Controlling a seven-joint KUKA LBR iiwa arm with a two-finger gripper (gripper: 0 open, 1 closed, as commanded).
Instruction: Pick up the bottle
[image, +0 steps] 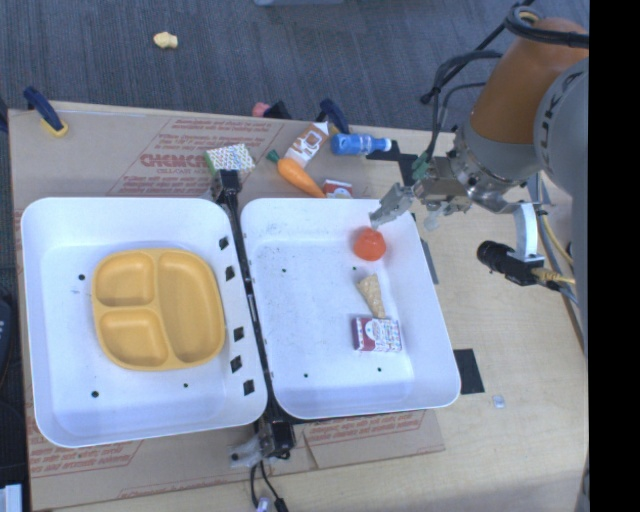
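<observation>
1. here the gripper (392, 208) hangs over the upper right rim of the right bin (300, 395), with nothing between its fingers; whether they stand apart or together cannot be told.
2. the blue bottle (358, 145) lies on its side on the cardboard behind the right bin, outside both bins and near the gripper.
3. a carrot (298, 176) and a small white and orange carton (309, 143) lie just left of the bottle.
4. inside the right bin sit a red ball (369, 244), an ice-cream cone (372, 293) and a small red packet (377, 334).
5. the left bin (50, 400) holds a yellow divided plate (157, 308).
</observation>
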